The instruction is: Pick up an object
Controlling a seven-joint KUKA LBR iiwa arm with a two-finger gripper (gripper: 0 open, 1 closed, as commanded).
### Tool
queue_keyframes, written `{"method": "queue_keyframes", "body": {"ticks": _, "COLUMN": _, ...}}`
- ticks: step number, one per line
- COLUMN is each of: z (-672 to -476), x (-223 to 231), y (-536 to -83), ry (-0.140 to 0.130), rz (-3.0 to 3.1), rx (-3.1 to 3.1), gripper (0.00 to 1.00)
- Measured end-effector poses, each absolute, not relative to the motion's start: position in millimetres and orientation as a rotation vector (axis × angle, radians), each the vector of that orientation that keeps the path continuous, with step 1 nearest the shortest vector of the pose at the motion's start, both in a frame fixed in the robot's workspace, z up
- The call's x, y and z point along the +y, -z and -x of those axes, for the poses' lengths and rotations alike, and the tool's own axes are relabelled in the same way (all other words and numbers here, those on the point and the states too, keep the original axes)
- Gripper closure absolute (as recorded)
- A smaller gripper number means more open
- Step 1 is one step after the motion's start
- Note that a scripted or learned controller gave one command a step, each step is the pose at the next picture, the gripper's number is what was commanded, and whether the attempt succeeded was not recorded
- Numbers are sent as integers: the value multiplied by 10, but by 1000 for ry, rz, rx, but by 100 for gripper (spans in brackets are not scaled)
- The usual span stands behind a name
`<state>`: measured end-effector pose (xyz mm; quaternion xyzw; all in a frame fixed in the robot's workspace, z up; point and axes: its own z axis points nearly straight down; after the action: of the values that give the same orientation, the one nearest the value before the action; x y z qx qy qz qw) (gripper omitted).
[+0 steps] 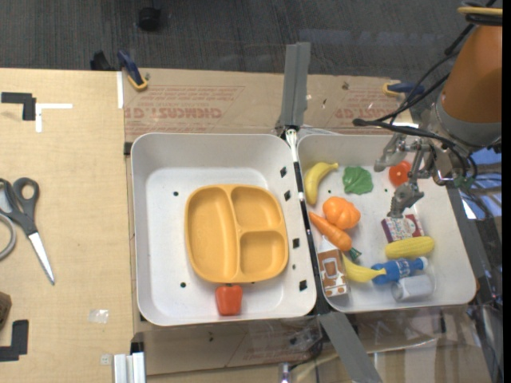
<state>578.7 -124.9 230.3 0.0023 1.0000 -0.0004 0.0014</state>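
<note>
My gripper point(406, 200) hangs over the right bin point(459, 238), near its back right, just above a purple-and-white packet point(401, 228). A red tomato point(398, 174) lies right behind it. In the same bin are a banana point(318, 179), a green leafy piece point(358, 180), an orange pumpkin point(341, 211), a carrot point(330, 230), a corn cob point(409, 247), a blue bottle point(399, 269), a grey can point(413, 286), a second banana point(359, 272) and a small carton point(331, 271). Nothing shows in the gripper's grasp.
The left bin point(156, 214) holds a yellow divided plate point(237, 232) and a red pepper point(229, 298) at its front. Scissors point(28, 222) lie on the bench at the far left. Cables trail from the arm's orange band point(475, 70) at the upper right.
</note>
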Motion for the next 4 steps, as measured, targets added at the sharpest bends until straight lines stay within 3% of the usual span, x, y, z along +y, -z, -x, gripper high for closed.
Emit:
{"method": "queue_keyframes", "body": {"ticks": 1, "z": -5631, "x": -1166, "y": -928, "ry": 1, "rz": -112, "rx": 3135, "gripper": 0}}
{"method": "queue_keyframes", "body": {"ticks": 2, "z": -6057, "x": -932, "y": -943, "ry": 1, "rz": -74, "rx": 3134, "gripper": 0}}
{"method": "queue_keyframes", "body": {"ticks": 3, "z": -6007, "x": -1008, "y": -938, "ry": 1, "rz": -114, "rx": 3134, "gripper": 0}}
{"method": "queue_keyframes", "body": {"ticks": 4, "z": -6402, "x": -939, "y": -943, "ry": 1, "rz": -154, "rx": 3137, "gripper": 0}}
